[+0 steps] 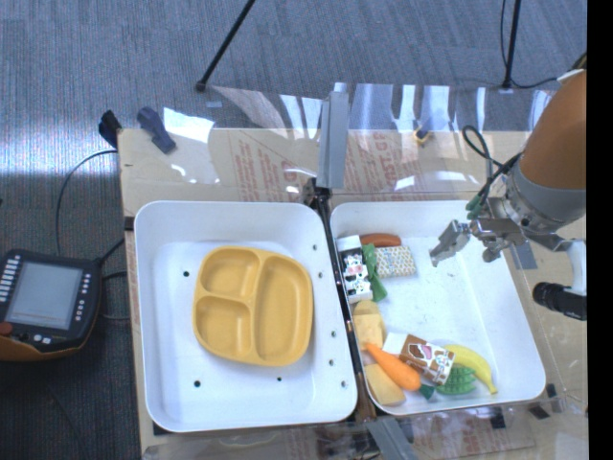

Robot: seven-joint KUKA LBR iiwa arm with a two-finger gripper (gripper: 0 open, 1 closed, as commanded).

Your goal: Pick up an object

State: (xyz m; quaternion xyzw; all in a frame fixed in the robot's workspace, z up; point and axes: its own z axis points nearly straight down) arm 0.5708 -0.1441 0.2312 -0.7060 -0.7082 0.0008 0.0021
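Observation:
My gripper [484, 245] hangs over the upper right part of the right bin [479, 300], with its fingers spread open and nothing between them. Below it the bin floor is bare. Toy food lies along the bin's left and front sides: a black-and-white carton [354, 269], a red sausage [381, 241], a speckled cracker [397, 262], a beige bread piece [369, 326], an orange carrot [393, 367], a brown packet [427, 358] and a yellow banana [476, 364]. All of them lie well left of or in front of the gripper.
The left bin [163, 257] holds a yellow divided plate [254, 305]. A raised rim separates the two bins. A tablet-like pendant [43, 300] sits off the bench at the left. Clear plastic sheeting [383, 151] stands behind the bins.

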